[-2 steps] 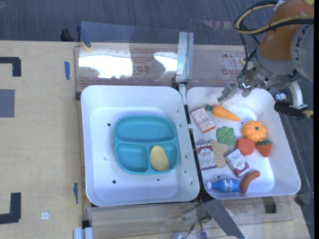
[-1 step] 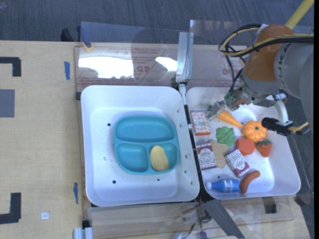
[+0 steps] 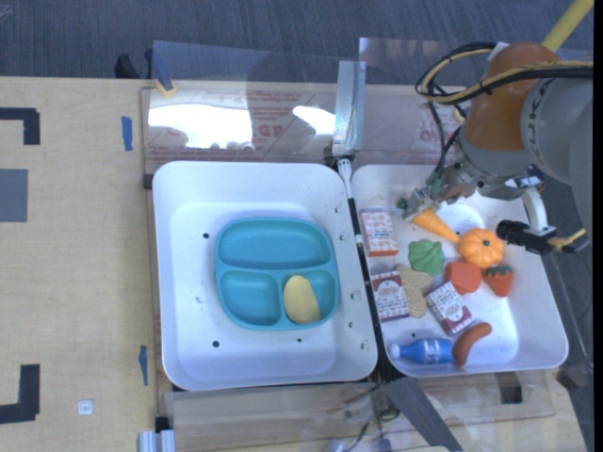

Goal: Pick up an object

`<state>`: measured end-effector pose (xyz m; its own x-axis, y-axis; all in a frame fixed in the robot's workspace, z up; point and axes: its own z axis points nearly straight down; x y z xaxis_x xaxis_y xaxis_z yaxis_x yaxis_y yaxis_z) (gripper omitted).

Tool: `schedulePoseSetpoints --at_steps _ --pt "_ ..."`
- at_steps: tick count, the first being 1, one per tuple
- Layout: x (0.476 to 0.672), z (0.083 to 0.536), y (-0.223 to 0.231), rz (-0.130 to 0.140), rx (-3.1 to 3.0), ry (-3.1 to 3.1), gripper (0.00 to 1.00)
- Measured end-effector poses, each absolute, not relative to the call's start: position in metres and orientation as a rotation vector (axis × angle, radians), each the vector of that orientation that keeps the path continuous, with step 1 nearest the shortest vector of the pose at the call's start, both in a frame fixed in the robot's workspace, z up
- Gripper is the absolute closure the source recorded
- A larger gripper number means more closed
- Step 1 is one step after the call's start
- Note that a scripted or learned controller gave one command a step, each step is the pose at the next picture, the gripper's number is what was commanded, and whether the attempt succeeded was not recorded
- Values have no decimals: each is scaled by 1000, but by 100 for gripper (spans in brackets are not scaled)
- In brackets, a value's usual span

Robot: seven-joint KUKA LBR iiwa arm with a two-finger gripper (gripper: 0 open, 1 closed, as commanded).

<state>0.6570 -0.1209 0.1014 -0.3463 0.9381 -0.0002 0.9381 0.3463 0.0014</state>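
Your worktop (image 3: pixel 75 281) is pale wood carrying two white bins, the left bin (image 3: pixel 179 205) with a blue divided tray (image 3: pixel 273 252) holding a yellow lemon-like piece (image 3: pixel 301 299). The hand (image 3: pixel 435 194) sits low at the back of the right bin (image 3: pixel 542 332); you cannot tell its opening from here. Just below and in front of it lies the orange carrot (image 3: pixel 435 224), the likeliest target. It looks like light, stiff toy plastic, smooth and tapered, so it may squirt out; take it across the thicker middle. The small pumpkin (image 3: pixel 481 248) sits just beyond it.
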Motion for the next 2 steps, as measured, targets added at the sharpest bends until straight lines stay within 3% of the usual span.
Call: schedulePoseSetpoints --at_steps 1,2 --pt "666 213 -64 10 1949 2455 100" --pt "667 196 -57 -5 1760 2607 100"
